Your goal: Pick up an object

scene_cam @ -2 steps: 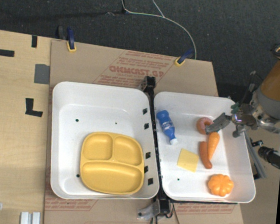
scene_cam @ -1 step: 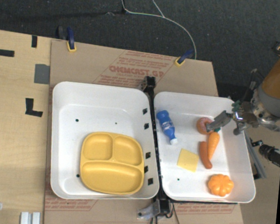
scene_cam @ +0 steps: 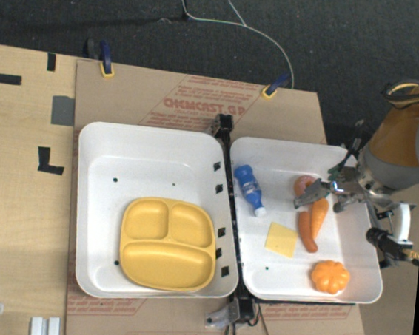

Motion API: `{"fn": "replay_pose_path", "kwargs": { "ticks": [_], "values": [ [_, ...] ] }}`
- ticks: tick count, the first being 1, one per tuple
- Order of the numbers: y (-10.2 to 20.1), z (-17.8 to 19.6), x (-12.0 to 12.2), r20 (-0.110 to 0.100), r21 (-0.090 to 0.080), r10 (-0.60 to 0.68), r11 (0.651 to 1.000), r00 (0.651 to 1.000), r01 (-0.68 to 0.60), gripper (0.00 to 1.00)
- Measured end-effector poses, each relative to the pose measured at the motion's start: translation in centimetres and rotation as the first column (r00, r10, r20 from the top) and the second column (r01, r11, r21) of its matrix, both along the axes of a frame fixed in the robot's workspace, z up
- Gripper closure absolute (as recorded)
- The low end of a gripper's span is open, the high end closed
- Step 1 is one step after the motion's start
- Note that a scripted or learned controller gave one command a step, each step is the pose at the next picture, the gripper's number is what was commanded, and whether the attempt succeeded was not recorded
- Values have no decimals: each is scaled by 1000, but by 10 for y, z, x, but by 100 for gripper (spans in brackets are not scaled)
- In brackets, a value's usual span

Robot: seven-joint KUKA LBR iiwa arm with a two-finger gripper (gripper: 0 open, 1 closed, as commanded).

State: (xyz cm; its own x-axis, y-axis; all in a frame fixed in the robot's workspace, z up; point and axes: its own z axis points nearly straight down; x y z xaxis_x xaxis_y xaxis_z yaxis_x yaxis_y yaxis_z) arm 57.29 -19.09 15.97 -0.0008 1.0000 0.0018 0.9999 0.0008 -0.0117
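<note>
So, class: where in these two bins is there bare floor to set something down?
Left bin: the strip behind the yellow plate. Right bin: a patch between cheese wedge and pumpkin. Crowded around the carrot, bottle and hand.

The grey arm [scene_cam: 404,139] reaches in from the right edge, its orange band uppermost; the wrist bends down and leftward; the gripper [scene_cam: 318,195] hangs low at its end, dark and metallic, pointing left; black fittings and a cable sit beside the wrist on the right.
</note>
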Motion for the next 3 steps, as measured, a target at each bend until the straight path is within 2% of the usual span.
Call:
{"fn": "replay_pose_path", "kwargs": {
  "ticks": [1, 2, 3],
  "values": [
    [9, -50, 0, 7, -2, 1, 1000, 1000, -1, 0],
    [9, -68, 5, 17, -3, 1, 1000, 1000, -1, 0],
    [7, -56, 10, 33, -10, 3, 1000, 999, -3, 100]
  ]
}}
